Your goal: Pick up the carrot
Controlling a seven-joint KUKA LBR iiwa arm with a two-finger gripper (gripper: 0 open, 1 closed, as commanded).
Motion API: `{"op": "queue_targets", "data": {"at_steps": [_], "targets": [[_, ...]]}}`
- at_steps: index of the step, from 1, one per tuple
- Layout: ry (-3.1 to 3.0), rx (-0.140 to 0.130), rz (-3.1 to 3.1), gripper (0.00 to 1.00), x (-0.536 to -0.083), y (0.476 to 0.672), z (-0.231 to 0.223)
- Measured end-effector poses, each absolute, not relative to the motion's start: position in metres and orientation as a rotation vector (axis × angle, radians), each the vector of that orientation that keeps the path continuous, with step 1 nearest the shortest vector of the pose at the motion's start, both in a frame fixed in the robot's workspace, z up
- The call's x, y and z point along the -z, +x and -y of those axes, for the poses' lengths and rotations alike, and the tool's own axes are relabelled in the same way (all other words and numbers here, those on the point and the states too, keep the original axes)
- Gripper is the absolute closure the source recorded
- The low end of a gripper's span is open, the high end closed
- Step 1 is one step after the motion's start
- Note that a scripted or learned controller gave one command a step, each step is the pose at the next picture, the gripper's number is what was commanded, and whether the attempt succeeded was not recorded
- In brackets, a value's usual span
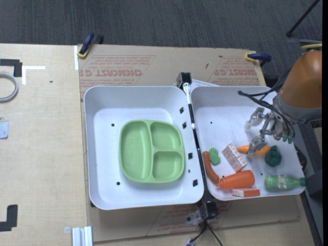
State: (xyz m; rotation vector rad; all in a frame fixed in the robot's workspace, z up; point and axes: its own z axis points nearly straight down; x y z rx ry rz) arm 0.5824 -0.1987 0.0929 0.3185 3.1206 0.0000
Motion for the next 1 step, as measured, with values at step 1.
{"op": "queue_targets", "data": {"at_steps": [1], "targets": [[-0.258,0.001,-3.125,0.00,-0.0933,0.5833,0.2036]]}}
